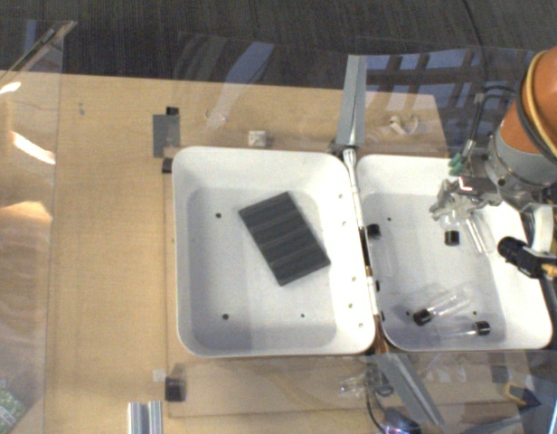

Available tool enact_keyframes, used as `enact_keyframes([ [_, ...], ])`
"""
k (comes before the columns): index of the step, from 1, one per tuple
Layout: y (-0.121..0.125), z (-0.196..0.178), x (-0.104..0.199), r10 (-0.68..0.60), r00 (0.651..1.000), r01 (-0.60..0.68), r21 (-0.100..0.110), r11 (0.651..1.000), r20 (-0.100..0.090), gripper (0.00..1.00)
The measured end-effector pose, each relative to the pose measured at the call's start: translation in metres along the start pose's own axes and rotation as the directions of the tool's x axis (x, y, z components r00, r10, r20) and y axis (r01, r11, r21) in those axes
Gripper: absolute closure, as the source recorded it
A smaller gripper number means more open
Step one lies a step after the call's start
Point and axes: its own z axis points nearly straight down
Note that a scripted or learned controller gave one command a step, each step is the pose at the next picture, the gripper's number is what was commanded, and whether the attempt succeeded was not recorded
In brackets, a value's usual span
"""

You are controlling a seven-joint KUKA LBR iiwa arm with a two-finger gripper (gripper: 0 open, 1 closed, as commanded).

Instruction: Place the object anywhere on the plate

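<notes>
A dark ridged plate (284,238) lay tilted in the left bin (197,324). Clear tubes with black caps (448,309) rested near the right bin's (396,333) front edge. The gripper (464,208) hovered over that bin's rear; its grip could not be told.

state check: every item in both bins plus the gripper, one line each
dark grey ribbed rectangular plate: flat in the left white bin, turned at an angle, nothing on it
clear plastic tubes with black caps: lying on their sides at the right white bin front
small black piece: loose on right bin floor
two-finger gripper: above right bin, holding nothing visible
</notes>
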Motion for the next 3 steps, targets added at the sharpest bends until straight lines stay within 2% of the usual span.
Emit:
enact_keyframes([
  [1,0.033,-0.015,-0.008,0.017,1.000,-0.017,0.001,1.000,0.002,1.00],
  [2,0.034,-0.003,0.053,-0.184,0.983,0.184,0.001,0.983,0.000,1.00],
  [3,0.069,-0.034,0.060,-0.041,0.999,0.041,0.001,0.999,0.001,1.00],
])
